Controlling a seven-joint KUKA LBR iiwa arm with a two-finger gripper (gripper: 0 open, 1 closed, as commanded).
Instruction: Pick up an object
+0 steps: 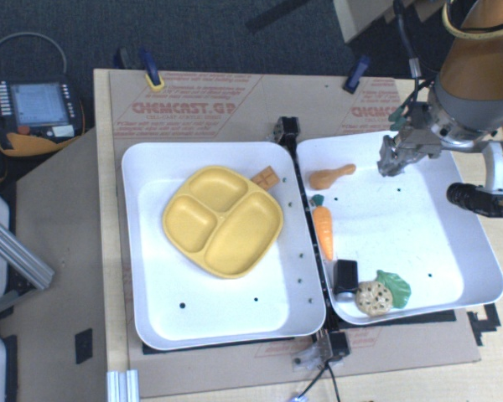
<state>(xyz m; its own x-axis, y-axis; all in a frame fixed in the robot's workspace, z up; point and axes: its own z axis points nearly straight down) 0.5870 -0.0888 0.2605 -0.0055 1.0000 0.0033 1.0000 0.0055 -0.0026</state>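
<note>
My gripper (389, 164) hangs over the back of the right bin (419, 224), just right of a tan drumstick-shaped toy (330, 176). Nothing shows between its fingers. An orange carrot (322, 229) lies along the bin's left wall. Near the front left corner sit a small black block (345, 275), a round speckled cookie (371, 297) and a green leafy piece (395, 286). The left bin (151, 249) holds a yellow divided plate (223, 220) with a small brown waffle piece (266, 177) at its back edge.
The grey arm with its orange band (478, 48) comes in from the upper right. A black part (478, 198) juts over the right bin's right rim. A black clamp (287, 129) sits between the bins at the back.
</note>
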